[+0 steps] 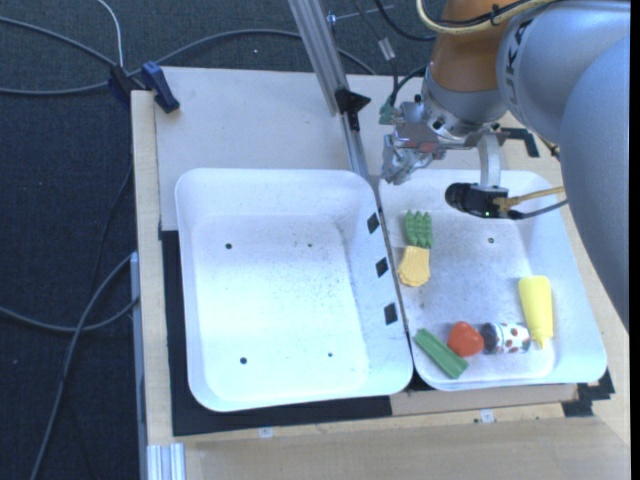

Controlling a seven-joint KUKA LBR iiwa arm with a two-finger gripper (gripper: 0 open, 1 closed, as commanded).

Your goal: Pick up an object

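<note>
We see a robotics lab: 2 white bins [270, 183] on a plywood bench [250, 118], loose cables [60, 28] across dark carpet at 9 o'clock, an aluminium camera post [320, 48] at 12.

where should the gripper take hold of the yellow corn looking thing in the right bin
Grip the yellow corn-shaped toy across its narrow middle, coming straight down from above. It lies flat and lengthwise near the right bin's right wall, so closing across its width probably suits best, though that wall leaves little room.
</note>
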